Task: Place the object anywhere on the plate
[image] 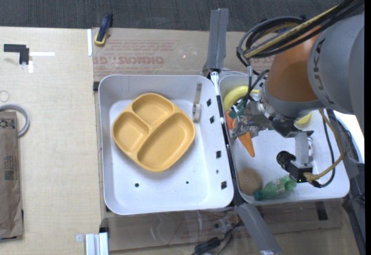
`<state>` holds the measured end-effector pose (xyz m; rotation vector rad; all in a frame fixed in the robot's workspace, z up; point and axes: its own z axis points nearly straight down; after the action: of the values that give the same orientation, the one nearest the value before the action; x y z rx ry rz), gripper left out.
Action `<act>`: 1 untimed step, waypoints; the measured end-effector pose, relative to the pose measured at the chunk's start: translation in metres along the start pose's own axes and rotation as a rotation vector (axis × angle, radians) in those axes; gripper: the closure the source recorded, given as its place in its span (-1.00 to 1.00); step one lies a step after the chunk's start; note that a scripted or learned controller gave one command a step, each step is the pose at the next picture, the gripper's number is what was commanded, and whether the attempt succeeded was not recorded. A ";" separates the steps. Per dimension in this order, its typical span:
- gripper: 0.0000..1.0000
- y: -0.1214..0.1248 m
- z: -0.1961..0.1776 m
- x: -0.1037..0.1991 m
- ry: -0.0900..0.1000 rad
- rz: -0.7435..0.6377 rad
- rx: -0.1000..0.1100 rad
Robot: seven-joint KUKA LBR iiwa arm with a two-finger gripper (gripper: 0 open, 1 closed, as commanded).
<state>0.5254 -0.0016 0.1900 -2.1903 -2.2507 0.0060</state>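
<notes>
A yellow plate [153,130] with three compartments lies in the left bin [116,190], with nothing on it. My gripper [242,122] hangs low over the left part of the right bin [324,190], under the grey and orange wrist. Just below it an orange carrot [247,144] points down and to the right, its upper end right at the gripper. The wrist hides how the gripper meets the carrot. A yellow banana [235,95] lies just above the gripper, by the bin's back left corner.
The right bin also holds a brown round item [249,179], a green item [275,189] at the front and a yellow item [303,120] partly under the arm. A small metal piece [197,104] lies in the left bin beside the plate. Black cables [324,172] loop over the right bin.
</notes>
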 end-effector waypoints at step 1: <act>1.00 -0.013 0.000 0.056 0.000 0.053 0.002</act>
<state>0.5112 0.0545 0.1903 -2.2480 -2.1914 0.0075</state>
